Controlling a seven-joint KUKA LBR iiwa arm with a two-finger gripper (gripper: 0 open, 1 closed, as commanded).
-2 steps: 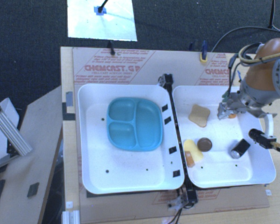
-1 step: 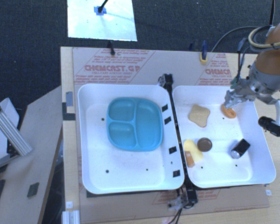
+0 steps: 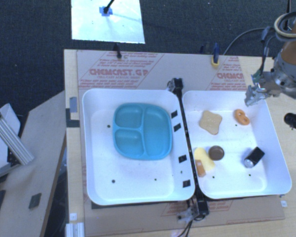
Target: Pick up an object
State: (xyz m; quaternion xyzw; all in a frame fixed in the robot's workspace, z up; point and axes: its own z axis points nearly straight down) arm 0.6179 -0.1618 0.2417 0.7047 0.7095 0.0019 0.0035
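Five candidates for the pick, all lying loose on the floor of the right bin (image 3: 281,181). Nearest the gripper (image 3: 252,97): an orange ring-shaped piece (image 3: 241,116), doughnut-like, at about one o'clock in that bin, just below and a little left of the claw but apart from it. Tan toast-shaped slice (image 3: 210,122) to its nine o'clock. Brown round disc (image 3: 216,153) near the bin's middle, touching or nearly touching a yellow piece (image 3: 202,158) on its left, with a small orange-brown bit (image 3: 201,168) at that piece's lower edge. Black block with a silvery end (image 3: 253,157) at about four o'clock, well apart from the rest.

Gripper hovering at the bin's upper right rim, around one o'clock, hung from the grey arm (image 3: 289,65) coming in from three o'clock. Claw state: cannot tell, too small and blurred at the tip. Nothing visibly between it and nothing lifted.

Progress, as a judgement: pick not yet made; approach only. Still to do: descend onto one piece, close, raise it clear. Ring the likeliest target by closeness, though not certain.

Further out: left bin (image 3: 96,181) holding a blue divided plate (image 3: 140,131), untouched at nine o'clock of the bench.
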